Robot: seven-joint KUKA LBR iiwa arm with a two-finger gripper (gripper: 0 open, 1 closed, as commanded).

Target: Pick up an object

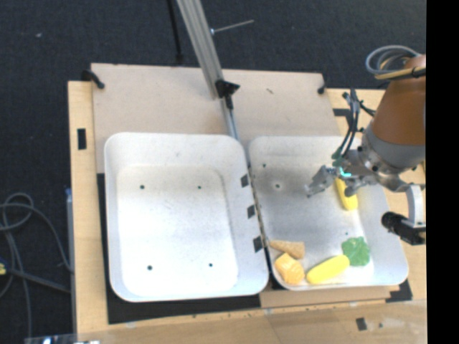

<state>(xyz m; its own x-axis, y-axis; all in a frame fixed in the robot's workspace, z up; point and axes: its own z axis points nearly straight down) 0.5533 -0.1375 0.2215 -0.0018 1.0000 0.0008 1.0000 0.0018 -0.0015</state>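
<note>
Yellow piece at the gripper's fingers

Grey and orange, the arm (399,120) reaches in from the right over the right bin (301,192). Its gripper (336,181) hangs above the bin's upper right part, fingers spread apart, with a small yellow object (348,198) just beside one finger; whether it is clasped, I cannot tell. Along the near edge lie a tan wedge (288,248), an orange block (289,269), a yellow banana-like piece (328,269) and a green leafy toy (356,251). Beside it sits the left bin (176,217).
</note>
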